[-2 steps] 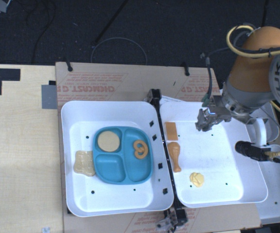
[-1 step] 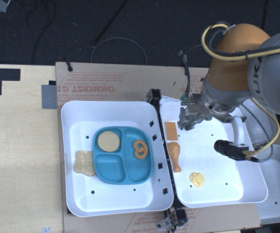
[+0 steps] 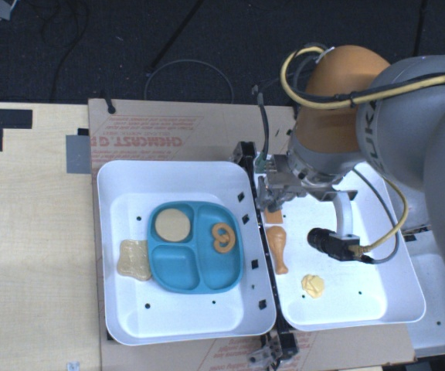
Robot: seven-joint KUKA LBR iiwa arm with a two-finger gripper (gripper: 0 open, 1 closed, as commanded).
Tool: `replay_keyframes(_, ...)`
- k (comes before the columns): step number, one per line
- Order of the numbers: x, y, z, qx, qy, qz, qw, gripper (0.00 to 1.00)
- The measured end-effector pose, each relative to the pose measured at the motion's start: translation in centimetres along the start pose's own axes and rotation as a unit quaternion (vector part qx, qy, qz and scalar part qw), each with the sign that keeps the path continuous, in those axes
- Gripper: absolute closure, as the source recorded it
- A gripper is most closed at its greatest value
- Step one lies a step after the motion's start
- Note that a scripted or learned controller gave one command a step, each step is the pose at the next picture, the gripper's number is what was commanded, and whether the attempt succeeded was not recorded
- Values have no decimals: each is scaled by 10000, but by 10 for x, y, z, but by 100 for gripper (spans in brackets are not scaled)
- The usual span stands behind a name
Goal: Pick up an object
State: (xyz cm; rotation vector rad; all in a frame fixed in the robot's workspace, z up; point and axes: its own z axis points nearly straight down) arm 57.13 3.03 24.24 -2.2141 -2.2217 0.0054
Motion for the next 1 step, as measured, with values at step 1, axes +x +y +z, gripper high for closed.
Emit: replay_keyframes(1, 45, 6, 14, -2, -3, 0, 10000, 100)
